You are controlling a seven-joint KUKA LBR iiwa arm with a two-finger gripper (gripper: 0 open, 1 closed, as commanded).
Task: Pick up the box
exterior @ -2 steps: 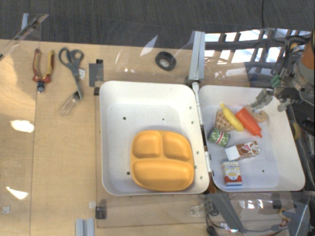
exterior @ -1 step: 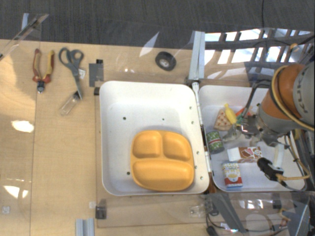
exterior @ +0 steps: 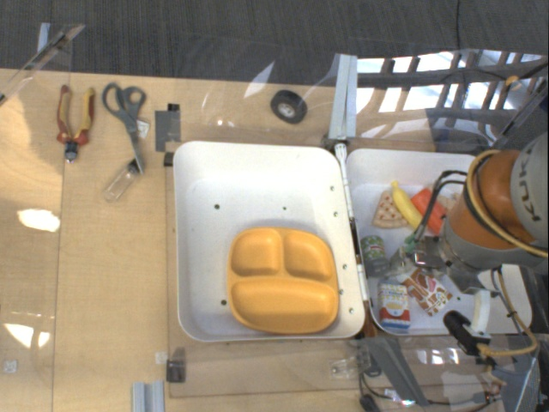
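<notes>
- Two white bins sit side by side on the wooden bench: the left bin (exterior: 197,230) and the right bin (exterior: 369,174), split by a metal rail (exterior: 343,101).
- A yellow tray (exterior: 283,279) with three compartments lies in the left bin, toward its near edge and right of centre.
- The grey arm (exterior: 506,204), with its orange band, hangs over the right half of the right bin and hides much of that bin's floor.
- The gripper (exterior: 420,251) sits low over the middle of the right bin; how its fingers stand cannot be told from this angle.
- The box (exterior: 394,305), small, white above and red along its lower end, lies flat by the near edge of the right bin, close to its left wall, below and left of the gripper and apart from it.
- A patterned packet (exterior: 429,290) lies just right of the box.
- A small can (exterior: 372,249) stands by the left wall, above the box.
- A yellow banana (exterior: 405,204), a triangular cracker (exterior: 388,211) and a red piece (exterior: 426,204) lie toward the far side of the right bin.
- Pliers (exterior: 72,120), scissors (exterior: 129,114) and a roll of black tape (exterior: 289,106) rest on the bench beyond the bins.
</notes>
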